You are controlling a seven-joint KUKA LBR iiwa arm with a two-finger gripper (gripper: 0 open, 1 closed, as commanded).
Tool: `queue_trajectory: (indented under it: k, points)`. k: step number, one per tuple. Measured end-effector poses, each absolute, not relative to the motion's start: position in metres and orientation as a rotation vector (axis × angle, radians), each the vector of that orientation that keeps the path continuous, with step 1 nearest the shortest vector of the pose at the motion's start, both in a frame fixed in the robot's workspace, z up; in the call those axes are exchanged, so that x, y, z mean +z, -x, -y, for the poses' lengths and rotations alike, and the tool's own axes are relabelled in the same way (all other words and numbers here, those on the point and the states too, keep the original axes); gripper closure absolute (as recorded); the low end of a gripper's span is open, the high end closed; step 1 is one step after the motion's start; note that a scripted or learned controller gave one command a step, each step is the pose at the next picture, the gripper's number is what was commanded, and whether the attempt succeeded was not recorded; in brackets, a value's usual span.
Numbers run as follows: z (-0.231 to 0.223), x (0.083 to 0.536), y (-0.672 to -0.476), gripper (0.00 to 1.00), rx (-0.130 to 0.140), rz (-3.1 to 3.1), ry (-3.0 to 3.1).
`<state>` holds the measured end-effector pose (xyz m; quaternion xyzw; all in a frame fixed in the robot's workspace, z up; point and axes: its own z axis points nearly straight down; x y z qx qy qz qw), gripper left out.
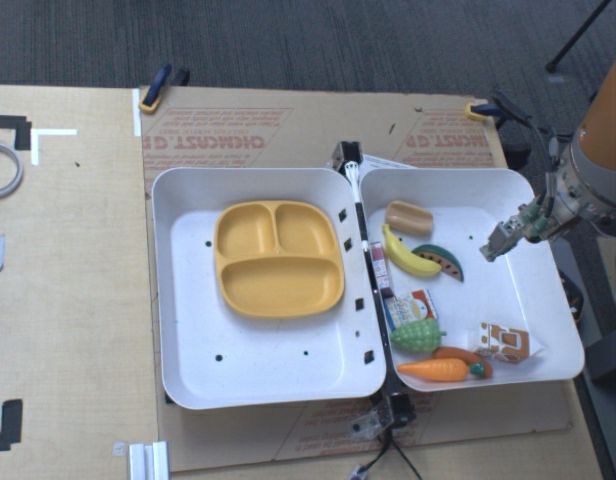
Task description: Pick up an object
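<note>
We see the grey two-finger gripper (495, 245) hovering over the right white bin (528, 298), jaw state we cannot tell, yellow plastic banana (409, 255) left of it, orange toy carrot (434, 370) nearer, yellow divided plate (279, 257) in the left white bin (188, 298)

Dark grey carpet (318, 23) across the far side. Light wood bench (58, 298) fills the left. A cardboard sheet (258, 128) lies on it with red print (reads upside down), clamped at the far corners by a blue clip (155, 86) and a yellow clip (480, 111). Black tape marks (10, 128) on bench far left. Light is even, soft shadows.
</note>
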<state>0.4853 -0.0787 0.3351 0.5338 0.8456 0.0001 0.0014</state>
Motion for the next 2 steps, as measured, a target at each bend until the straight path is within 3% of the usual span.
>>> queue_trajectory:
  k: [1, 2]
  points:
    - [0.007, 0.248, -0.478, 1.00, 0.000, -2.750, -1.516]
    - [0.020, 0.397, -0.543, 1.00, 0.001, -2.883, -1.237]
